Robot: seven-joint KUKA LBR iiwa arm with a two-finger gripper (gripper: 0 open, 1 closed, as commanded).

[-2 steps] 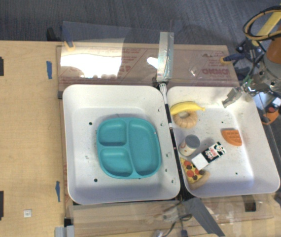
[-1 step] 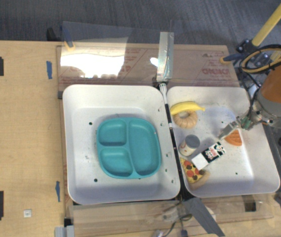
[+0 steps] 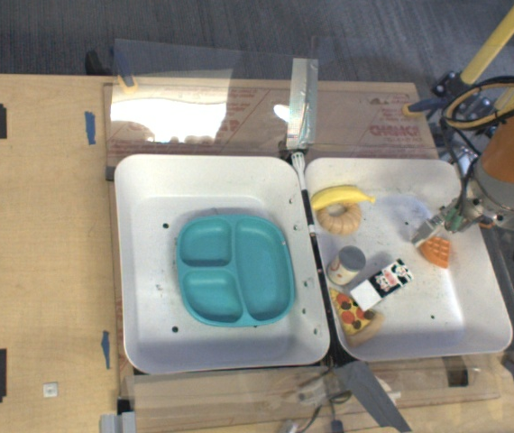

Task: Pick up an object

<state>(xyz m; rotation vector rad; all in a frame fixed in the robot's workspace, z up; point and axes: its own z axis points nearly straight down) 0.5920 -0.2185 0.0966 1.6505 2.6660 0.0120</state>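
Observation:
The right bin (image 3: 473, 327) holds several small objects. A yellow banana (image 3: 340, 196) lies at its back left, touching a tan ring-shaped pastry (image 3: 340, 217). In front of these are a grey cylinder (image 3: 350, 261), a white and black box (image 3: 380, 285) and a pizza slice (image 3: 353, 314). An orange wedge (image 3: 435, 253) lies near the right wall. My gripper (image 3: 434, 232) hangs low over the bin's right side, its tip right above the orange wedge. I cannot tell whether it touches the wedge.
The left bin (image 3: 140, 242) holds a teal divided plate (image 3: 236, 270). A ridge (image 3: 312, 242) where the two bins meet runs between them. A clear sheet (image 3: 176, 106) and a metal bar (image 3: 302, 102) stand behind the bins. Cables (image 3: 473, 102) hang at the back right.

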